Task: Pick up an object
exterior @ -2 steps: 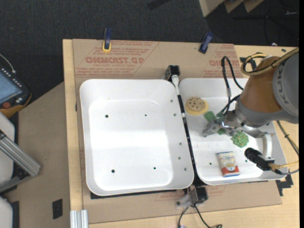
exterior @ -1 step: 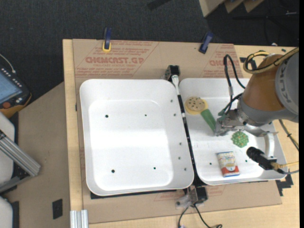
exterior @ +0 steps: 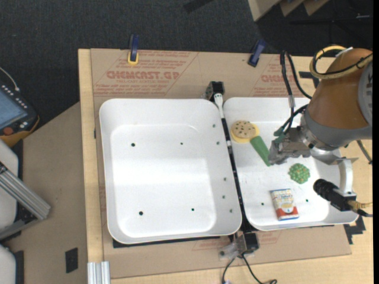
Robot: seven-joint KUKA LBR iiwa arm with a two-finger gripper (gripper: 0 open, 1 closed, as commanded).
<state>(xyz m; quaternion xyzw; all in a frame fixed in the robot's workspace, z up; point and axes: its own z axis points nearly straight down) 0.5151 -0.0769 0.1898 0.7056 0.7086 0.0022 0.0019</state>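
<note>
Approach step: the tool (exterior: 278, 151), grip impossible to tell, meets the green-handled yellow round brush (exterior: 251, 139); next, clamp and lift.

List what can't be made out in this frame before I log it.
Camera view: the lower end of the green handle of the round yellow brush is hidden under the grey gripper.
Camera view: print on the small red, white and blue packet is too small to read.
Camera view: the right white bin's right wall is covered by the grey and orange arm.
</note>
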